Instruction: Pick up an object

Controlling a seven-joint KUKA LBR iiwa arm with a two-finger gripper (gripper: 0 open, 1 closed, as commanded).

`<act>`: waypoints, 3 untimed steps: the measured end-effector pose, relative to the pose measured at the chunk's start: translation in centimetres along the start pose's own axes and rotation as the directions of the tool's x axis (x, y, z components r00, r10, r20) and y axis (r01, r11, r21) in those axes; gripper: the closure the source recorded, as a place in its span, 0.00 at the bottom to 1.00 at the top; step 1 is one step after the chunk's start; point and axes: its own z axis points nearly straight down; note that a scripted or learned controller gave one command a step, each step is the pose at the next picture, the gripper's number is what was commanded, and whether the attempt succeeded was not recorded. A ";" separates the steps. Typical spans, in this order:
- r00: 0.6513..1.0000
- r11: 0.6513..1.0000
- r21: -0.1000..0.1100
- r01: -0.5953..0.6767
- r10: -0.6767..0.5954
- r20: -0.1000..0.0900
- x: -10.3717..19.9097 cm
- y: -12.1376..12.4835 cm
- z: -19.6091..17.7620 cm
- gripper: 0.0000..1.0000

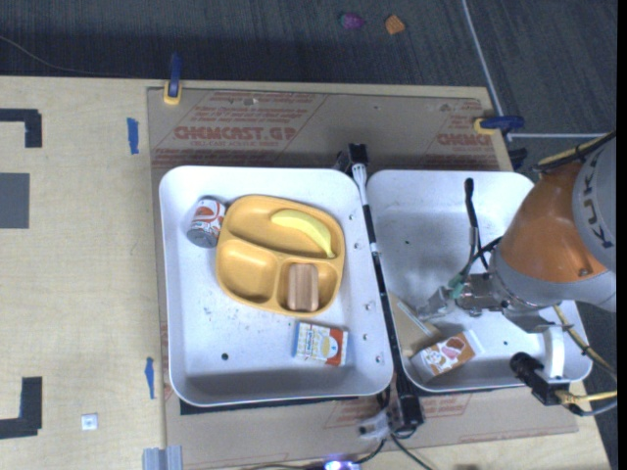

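a: where do we stand? our hand (438,305) is low in the right bin (431,196), just above the small carton (444,353) lying by that bin's near wall.

b: can we say how the hand is set?

a: no, we cannot tell whether it is wide or narrow; the wrist and cables crowd it. nothing is visibly between its tips, so we claim no hold.

b: then the carton is our nearest target. it lies flat and tilted, close to the near wall.

a: so we should turn the hand to span the carton's short side, come straight down, and keep off the wall. a light box like that will likely skid if one tip lands first.

b: and the left bin (186,262)?

a: left of the carton, across the divide: a yellow tray (250,267) with a banana (304,228) and a brown block (301,287), a can (205,221) touching the tray's far-left corner, a second carton (320,343) just nearer than the tray. farther to reach, we judge, so we'd go for the near one.
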 end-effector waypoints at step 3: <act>1.000 1.000 0.007 0.002 -0.002 -0.003 0.1 -0.2 1.1 0.00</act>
